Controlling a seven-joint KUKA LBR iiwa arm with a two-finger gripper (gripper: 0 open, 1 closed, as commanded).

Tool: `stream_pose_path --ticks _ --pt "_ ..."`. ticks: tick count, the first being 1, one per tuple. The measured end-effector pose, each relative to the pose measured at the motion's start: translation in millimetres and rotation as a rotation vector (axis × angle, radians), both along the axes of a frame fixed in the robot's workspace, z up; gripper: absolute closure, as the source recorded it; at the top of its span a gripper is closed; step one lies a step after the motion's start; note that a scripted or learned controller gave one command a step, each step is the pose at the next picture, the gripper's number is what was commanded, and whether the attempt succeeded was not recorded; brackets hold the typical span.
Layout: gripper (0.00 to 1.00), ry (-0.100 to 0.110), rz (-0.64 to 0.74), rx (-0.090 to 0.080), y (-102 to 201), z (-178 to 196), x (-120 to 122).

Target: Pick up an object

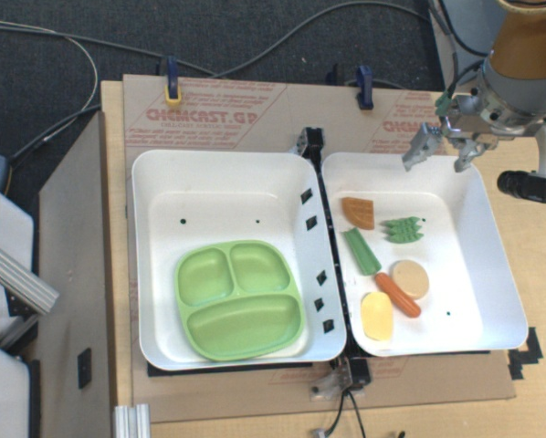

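The right bin (pixel 474 245) holds toy foods: a brown toast-like piece (pixel 358 213), a leafy green piece (pixel 403 230), a green cucumber (pixel 362 251), a tan round biscuit (pixel 410 277), an orange carrot (pixel 398 295) and a yellow piece (pixel 376 317). My gripper (pixel 444 151) hangs open above the bin's far rim, beyond all the foods, with nothing between its two spread fingers.
In the left bin (pixel 154 245) lies a green compartment plate (pixel 240 298). A black divider with clips (pixel 317 235) runs between the bins. Blue and yellow clamps (pixel 364 89) hold the cardboard base at the back. Cables cross the dark floor behind.
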State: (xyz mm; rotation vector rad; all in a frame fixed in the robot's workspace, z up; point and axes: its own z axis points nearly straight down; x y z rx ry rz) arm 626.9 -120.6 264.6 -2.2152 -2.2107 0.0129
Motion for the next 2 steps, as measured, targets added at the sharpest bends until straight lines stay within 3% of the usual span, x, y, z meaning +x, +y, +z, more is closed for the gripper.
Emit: stream_pose_path --ticks 1,2 --pt "0.0 -0.013 0.003 -0.002 0.4 7.8 2.1" --pt "0.0 -0.009 0.002 -0.002 0.2 -34.2 3.6"
